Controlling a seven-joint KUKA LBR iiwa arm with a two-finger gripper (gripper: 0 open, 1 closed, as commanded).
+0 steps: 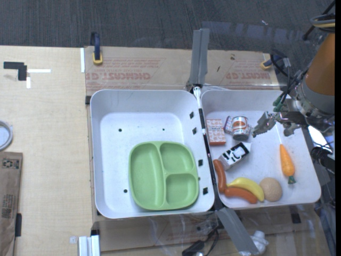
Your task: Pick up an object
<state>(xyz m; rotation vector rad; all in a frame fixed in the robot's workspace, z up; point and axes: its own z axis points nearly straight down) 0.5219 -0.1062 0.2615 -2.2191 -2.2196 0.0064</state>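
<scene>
1. In the right-hand bin (306, 143), toward its 2 o'clock corner, the gripper (273, 124) hangs over bare white floor. Its two fingers (262, 126) are spread moderately wide and nothing lies between them, so no object is held.

2. Task status, judged from the layout: the pick is not yet done. Every candidate object sits on the bin floor, apparently untouched.

3. Objects in the right bin, placed by clock direction from the bin's centre:
   - small tin can (240, 126) at about 11 o'clock, just beside the gripper on its 9 o'clock side; whether they touch cannot be told.
   - pink-orange carton (215, 132) at 10 o'clock, lying flat near the wall shared with the other bin.
   - black-and-white box (235, 154) close to centre, tilted.
   - carrot (287, 161) at 3 o'clock, lying lengthwise, at 5 o'clock from the gripper and apart from it.
   - banana (248, 185) at 6 o'clock, resting against the red sausage-shaped toy (228, 184) that curves along the 7 o'clock corner.
   - tan round ball (271, 189) at 5 o'clock, touching the banana's end.

4. The left bin (106, 143) carries a green divided plate (163, 175) toward its 5 o'clock side, with nothing on it.

5. Remaining, as I judge it: pick a target, descend, close, lift. The can is the nearest object; the carrot is the next option and lies clear of its neighbours, which should make for a cleaner grasp.

6. Risk: the banana, sausage toy and ball are crowded together, so a grasp there could catch two.
</scene>
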